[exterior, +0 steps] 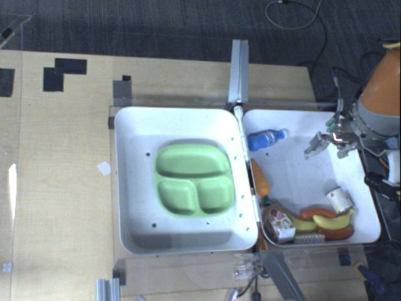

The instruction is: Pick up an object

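The claw [327, 140], its spread unclear, hangs over the right bin [369, 187]; descend squarely on the blue bottle [265, 138] lying far-left there, away from the wall.

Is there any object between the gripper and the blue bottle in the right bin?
Nothing visible stands between them. The gripper hangs over the upper right of the right bin, and the blue bottle lies to its left across bare white floor. The other items sit lower in that bin.

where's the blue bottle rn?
The blue bottle lies in the right bin, at its far-left corner by the divider, with the gripper to its right.
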`<state>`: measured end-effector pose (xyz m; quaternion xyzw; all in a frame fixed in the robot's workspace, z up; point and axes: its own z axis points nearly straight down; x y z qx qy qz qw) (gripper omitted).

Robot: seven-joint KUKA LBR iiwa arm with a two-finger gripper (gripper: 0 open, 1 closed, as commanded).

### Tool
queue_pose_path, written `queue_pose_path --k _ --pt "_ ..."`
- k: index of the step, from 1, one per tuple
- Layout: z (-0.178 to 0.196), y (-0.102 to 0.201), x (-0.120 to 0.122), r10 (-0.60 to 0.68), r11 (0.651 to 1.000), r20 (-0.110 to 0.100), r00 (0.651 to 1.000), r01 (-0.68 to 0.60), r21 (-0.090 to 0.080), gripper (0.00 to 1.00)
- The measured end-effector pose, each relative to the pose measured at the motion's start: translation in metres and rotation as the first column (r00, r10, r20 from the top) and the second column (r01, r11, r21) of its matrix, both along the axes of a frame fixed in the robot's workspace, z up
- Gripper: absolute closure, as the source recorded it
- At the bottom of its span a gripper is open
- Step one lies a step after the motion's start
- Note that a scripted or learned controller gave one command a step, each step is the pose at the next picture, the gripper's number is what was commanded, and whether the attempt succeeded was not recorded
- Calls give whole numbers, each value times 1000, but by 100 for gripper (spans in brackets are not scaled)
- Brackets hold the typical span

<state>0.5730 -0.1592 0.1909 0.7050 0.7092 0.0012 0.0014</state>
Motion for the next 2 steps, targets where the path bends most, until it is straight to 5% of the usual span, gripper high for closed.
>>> queue_pose_path --k 1,2 --pt "12 1 2 4 1000 5 1000 -4 0 100" --pt "103 -46 66 34 999 4 999 -34 -3 100"
